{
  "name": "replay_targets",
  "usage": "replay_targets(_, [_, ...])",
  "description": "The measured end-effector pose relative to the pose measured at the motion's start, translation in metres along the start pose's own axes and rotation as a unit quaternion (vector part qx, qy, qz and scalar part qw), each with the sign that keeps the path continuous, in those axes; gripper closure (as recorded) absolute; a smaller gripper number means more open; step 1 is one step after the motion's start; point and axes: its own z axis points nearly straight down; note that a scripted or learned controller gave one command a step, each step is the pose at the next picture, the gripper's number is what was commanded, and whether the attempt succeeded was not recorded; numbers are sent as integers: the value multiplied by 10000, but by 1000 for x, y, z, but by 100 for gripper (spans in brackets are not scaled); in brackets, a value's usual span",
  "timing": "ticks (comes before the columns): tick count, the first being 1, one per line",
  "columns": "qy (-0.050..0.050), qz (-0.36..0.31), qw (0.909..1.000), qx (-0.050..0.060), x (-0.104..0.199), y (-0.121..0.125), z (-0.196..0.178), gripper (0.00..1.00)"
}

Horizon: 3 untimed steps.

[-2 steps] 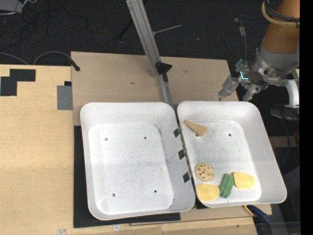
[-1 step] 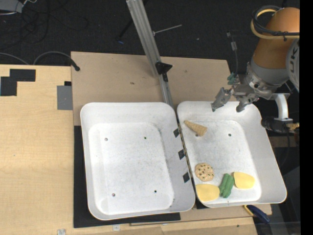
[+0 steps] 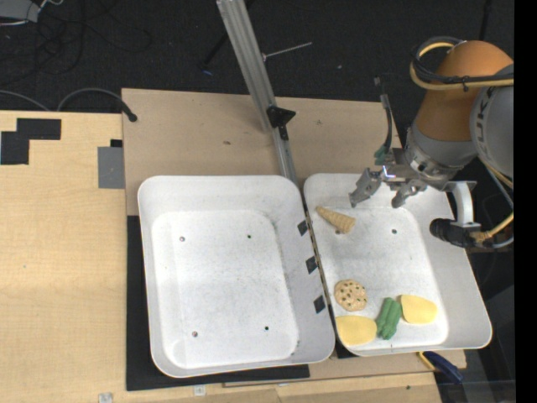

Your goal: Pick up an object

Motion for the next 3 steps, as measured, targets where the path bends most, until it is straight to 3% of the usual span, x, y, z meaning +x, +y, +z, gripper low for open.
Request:
replay_targets(1, [-3,-8,10000,-3,1,1,44,0])
replay_targets(2, [-6,13,10000,-23,-1,1,30,100])
replay_targets(3, [-12,5,10000,-49,-8,-1,-16,100])
